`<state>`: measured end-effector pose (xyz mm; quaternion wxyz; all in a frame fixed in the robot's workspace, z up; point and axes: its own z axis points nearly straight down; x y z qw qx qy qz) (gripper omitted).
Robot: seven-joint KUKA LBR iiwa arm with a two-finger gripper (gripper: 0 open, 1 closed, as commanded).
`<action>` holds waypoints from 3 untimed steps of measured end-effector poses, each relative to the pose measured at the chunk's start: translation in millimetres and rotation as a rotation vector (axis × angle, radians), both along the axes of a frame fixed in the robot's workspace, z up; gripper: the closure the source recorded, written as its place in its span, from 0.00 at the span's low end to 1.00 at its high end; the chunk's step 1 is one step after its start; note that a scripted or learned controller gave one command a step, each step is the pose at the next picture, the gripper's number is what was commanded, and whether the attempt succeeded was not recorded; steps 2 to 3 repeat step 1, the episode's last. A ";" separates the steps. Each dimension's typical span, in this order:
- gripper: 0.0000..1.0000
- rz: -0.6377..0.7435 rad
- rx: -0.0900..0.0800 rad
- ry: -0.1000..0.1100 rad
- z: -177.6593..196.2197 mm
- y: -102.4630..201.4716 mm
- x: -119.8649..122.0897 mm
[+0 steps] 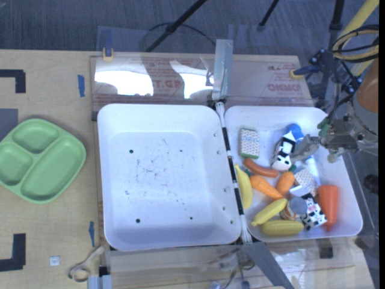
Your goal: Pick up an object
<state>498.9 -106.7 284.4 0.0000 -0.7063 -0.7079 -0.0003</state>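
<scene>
Presently listed: right bin [355,221], holding a crowd of small toy foods, any of which would answer the task.

Item nearest the gripper [313,146]: a black-and-white cow figure [283,152] with a blue cap-like piece [295,131] behind it, toward the bin's far edge. Likely hollow plastic, light, stiff, rather slick; best taken across its narrow body.

Item: orange carrot [267,187], mid-bin, with a slimmer orange-red piece [260,168] just beyond it. Tapered, probably hard and smooth; grip at the thick end.

Item: yellow banana [243,187] along the bin's left wall; two more yellow pieces [280,218] near the front edge. Curved, liable to roll.

Item: large orange-red carrot [329,205], right front corner, somewhat apart from the rest — the easiest to take cleanly, by my judgement.

Item: speckled green-edged block [249,142], far left part of the bin, lying flat; hard to get under.

Gripper: hovering over the bin's far right part; whether the jaws stand apart or together I cannot tell.

Left bin [120,125]: scuffed white floor.

Green divided plate [39,160]: on the bench's left edge.
</scene>
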 end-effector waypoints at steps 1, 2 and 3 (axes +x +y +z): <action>0.00 0.090 0.000 0.001 -131.3 2.8 50.0; 0.00 0.090 0.000 0.001 -131.3 2.8 50.0; 0.00 0.090 0.000 0.001 -131.3 2.8 50.0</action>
